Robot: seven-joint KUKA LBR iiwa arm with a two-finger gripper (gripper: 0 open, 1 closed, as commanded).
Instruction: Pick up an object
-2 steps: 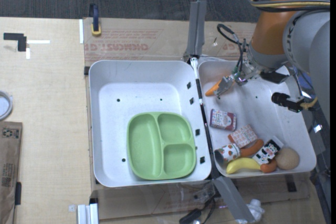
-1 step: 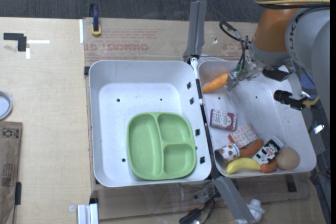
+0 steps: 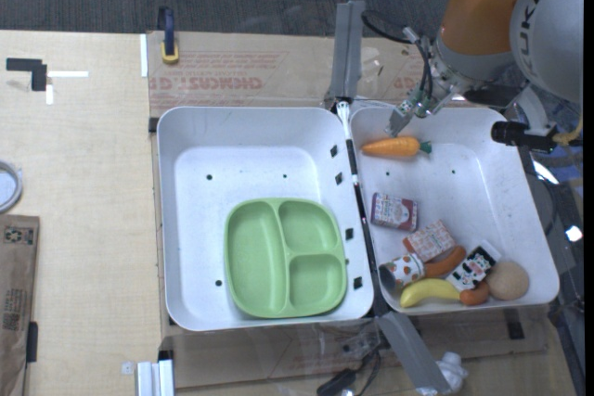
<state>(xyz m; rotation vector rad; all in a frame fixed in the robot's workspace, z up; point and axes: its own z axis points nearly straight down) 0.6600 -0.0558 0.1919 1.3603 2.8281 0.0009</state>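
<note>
Above the right bin (image 3: 520,199), near its far wall, the gripper (image 3: 406,118) hangs just over the carrot (image 3: 392,146), which lies crosswise on the bin floor. Whether it touches the carrot is unclear, and how far it is open I cannot tell; nothing visibly sits in its grasp. The risk, as I judge it: the tapered carrot could roll or slip out sideways, or the nearby wall could block the descent. A green tray (image 3: 286,257) rests in the left bin (image 3: 186,199).
</note>
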